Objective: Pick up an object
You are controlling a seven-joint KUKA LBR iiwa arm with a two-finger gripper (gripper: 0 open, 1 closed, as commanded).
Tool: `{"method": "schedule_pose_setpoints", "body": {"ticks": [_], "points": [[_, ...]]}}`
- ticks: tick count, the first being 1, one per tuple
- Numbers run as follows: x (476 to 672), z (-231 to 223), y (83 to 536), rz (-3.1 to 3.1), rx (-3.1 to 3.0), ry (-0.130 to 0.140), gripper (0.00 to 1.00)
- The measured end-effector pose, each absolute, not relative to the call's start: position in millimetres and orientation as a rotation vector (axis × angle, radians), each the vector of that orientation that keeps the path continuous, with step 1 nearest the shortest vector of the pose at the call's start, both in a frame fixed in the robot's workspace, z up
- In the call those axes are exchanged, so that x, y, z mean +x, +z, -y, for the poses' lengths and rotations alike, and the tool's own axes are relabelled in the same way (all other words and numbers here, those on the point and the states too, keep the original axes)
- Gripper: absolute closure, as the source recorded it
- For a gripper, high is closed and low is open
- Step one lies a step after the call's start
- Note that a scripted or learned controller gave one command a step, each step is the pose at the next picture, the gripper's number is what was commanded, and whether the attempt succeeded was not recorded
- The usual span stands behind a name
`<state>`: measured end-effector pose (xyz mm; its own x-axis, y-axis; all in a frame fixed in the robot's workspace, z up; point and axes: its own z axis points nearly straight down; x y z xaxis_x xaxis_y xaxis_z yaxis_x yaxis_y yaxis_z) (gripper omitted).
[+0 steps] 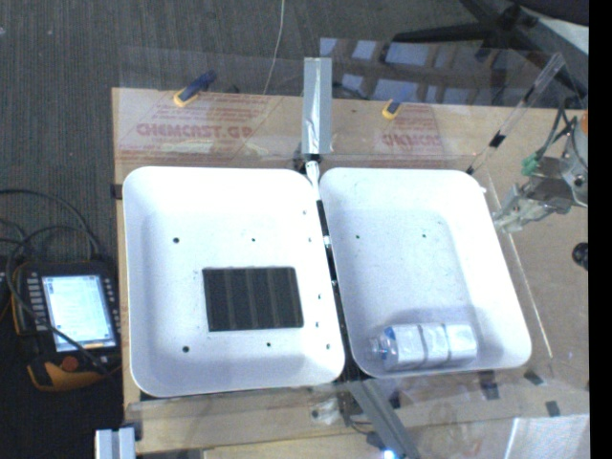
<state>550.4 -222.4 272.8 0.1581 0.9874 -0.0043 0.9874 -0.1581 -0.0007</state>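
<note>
Bottle-shaped and wrapped in pale plastic, the likeliest target (424,344) lies on its side against the near wall of the right-hand bin (411,208), its darker cap end pointing toward the divider between the two bins. A dark ribbed rectangular pad (252,298) lies flat in the middle of the left-hand bin (163,199), well apart from the bottle. At the right edge of the camera view, outside the bins and above the bench (239,127), a pale metal assembly that appears to be the gripper (535,199) hangs beside the clear side panel; whether the jaws stand open or closed cannot be told from here, and nothing is seen between them. The pick has evidently not begun, so the approach is the step to get right. A sound try would bring the arm over the right bin, line the jaws across the bottle's short width rather than along its length, and come down near its middle so the load balances. The bin wall just beside the bottle leaves little room on the near side, so one jaw risks striking the rim or nudging the round body into a roll. The flat pad looks the harder grasp, offering no raised edge. A handheld control pendant (72,312) rests on the floor at left.
</note>
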Motion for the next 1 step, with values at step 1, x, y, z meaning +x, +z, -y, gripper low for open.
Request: {"method": "schedule_pose_setpoints", "body": {"ticks": [1], "points": [[574.2, 181.3, 95.5, -1.865, 2.525, 0.001, 1.0]]}}
